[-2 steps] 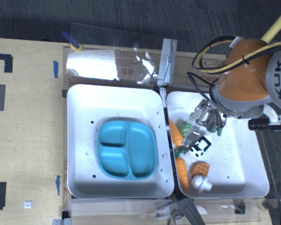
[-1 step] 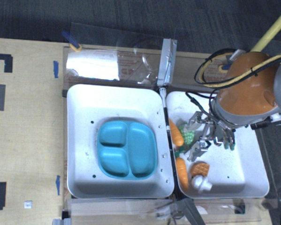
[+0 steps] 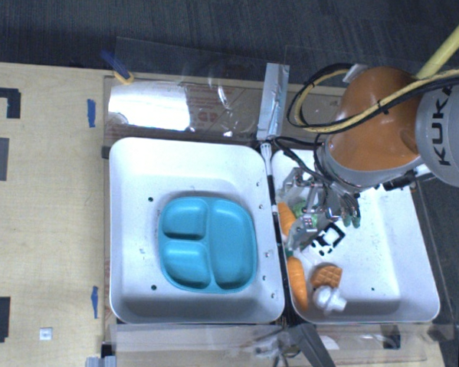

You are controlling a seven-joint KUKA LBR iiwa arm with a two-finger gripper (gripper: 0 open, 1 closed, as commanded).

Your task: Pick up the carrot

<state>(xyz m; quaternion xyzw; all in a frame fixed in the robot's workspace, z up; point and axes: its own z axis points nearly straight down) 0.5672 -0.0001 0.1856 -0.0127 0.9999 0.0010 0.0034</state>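
Gripper (image 3: 314, 214) hangs over right bin's (image 3: 407, 299) left edge, finger state unclear; carrot (image 3: 297, 282) lies against that wall, crowded.

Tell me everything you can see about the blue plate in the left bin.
The blue plate is a rounded rectangle of light blue, smooth and plastic-looking. Raised ridges split it into three compartments: two smaller ones stacked on the camera view's left side and one long one on the right. It lies flat, right side up, near the middle of the left bin, resting on the bin's white floor. Nothing lies in it or on it, and the tool is apart from it, over the right bin.
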